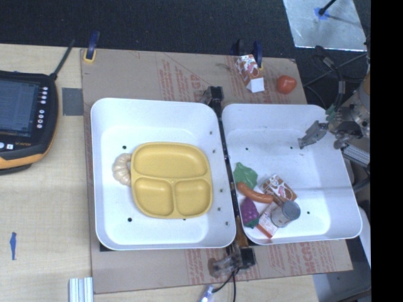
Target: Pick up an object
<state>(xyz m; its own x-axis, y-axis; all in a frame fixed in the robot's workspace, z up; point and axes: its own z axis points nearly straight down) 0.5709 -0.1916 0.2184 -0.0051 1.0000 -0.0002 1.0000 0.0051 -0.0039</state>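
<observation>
The gripper point(313, 134) hangs over the upper right part of the right bin point(327, 187), near its right rim, and nothing sits between its fingers. Whether they are spread or pressed together cannot be told at this size.

The objects to pick lie in a cluster at the lower left of that bin, well apart from the gripper. A green toy point(245, 173) is uppermost, close to the bin's left wall. Below it an orange carrot point(254, 195) lies slanted, touching a small printed packet point(278, 187) on its right. A purple piece point(249, 212) sits under the carrot, beside a red-and-white box point(267, 222), and a grey can point(289, 212) lies against that box. These pieces crowd together, touching or overlapping, so each one is hemmed in by its neighbours and the left wall.

The left bin point(104, 168) holds a yellow divided tray point(170, 178), with a pale round thing point(121, 168) tucked against the tray's left edge.

Outside the bins, on the brown board point(157, 74), a small carton point(249, 71) and a red ball point(286, 83) stand just above the right bin's top rim. A pendant point(25, 118) with a screen rests on the bench at far left.
</observation>
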